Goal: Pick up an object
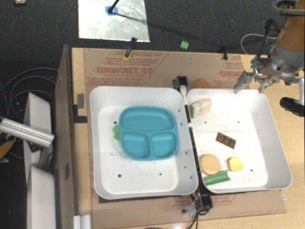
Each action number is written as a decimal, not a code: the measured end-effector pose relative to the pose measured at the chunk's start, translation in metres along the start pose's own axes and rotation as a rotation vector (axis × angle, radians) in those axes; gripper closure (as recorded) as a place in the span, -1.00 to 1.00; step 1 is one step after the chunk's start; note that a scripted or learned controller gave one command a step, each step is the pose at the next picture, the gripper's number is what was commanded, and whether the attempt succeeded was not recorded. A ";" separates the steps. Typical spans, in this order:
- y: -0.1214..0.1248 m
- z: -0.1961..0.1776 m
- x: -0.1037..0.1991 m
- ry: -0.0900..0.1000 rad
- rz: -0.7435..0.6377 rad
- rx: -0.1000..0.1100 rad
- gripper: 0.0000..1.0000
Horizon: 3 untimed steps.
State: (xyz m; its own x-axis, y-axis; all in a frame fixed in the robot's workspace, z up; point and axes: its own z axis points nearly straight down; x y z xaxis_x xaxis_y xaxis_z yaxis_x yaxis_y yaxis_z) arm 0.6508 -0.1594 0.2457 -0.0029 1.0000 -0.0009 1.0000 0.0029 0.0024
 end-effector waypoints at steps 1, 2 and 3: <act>-0.036 0.145 -0.007 0.004 0.003 0.016 -1.00; -0.085 0.158 0.014 0.003 0.003 0.008 -1.00; -0.081 0.145 0.013 0.000 0.001 -0.001 1.00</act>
State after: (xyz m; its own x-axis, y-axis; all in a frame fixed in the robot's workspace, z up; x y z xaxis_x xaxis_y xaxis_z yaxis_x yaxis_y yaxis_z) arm 0.5705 -0.1472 0.1000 -0.0015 1.0000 -0.0004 1.0000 0.0015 0.0037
